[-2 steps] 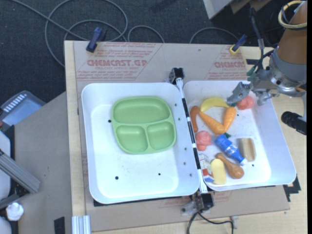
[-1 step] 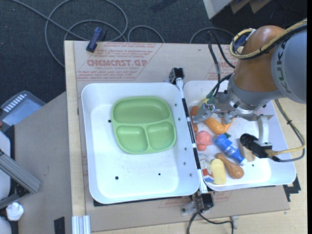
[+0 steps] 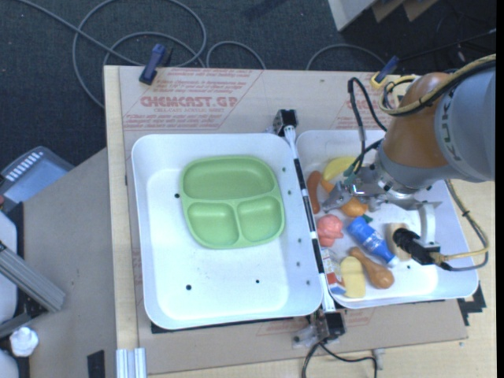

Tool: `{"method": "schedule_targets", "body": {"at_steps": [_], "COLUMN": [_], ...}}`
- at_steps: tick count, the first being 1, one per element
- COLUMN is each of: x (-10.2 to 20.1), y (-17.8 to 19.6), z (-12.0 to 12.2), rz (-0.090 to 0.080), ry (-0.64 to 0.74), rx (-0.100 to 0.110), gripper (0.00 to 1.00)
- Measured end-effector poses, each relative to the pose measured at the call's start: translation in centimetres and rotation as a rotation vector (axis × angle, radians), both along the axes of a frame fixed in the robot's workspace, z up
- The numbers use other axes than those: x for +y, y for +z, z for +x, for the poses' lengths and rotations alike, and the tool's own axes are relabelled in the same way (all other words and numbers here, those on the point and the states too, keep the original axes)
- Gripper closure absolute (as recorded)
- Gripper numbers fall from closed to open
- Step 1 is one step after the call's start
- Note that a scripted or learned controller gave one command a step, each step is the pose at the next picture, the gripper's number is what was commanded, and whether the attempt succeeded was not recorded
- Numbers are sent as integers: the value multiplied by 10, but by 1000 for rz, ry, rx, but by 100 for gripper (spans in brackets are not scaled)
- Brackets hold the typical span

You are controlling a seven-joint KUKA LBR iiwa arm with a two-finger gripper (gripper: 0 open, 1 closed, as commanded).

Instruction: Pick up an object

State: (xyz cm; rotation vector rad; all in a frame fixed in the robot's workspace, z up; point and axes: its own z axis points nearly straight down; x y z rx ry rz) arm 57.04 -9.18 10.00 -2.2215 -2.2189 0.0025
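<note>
Toys crowd the right bin around the pincer, which hangs low over them at the end of the grey arm. Whether it is released or clenched cannot be told from above. An orange piece lies just under and beside its tip, possibly touching. A yellow piece sits just behind it, an orange-red one toward the bin divider. Nearer the camera lie a pink ball, a blue bottle, a brown drumstick shape and a pale yellow piece. Well apart, across the divider, a green sectioned plate rests in the left bin.
</note>
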Motion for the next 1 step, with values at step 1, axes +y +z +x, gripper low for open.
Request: {"method": "schedule_targets", "body": {"at_steps": [1], "x": [0], "y": [10], "z": [1], "rz": [0], "ry": [0], "rx": [-2], "gripper": [100]}}
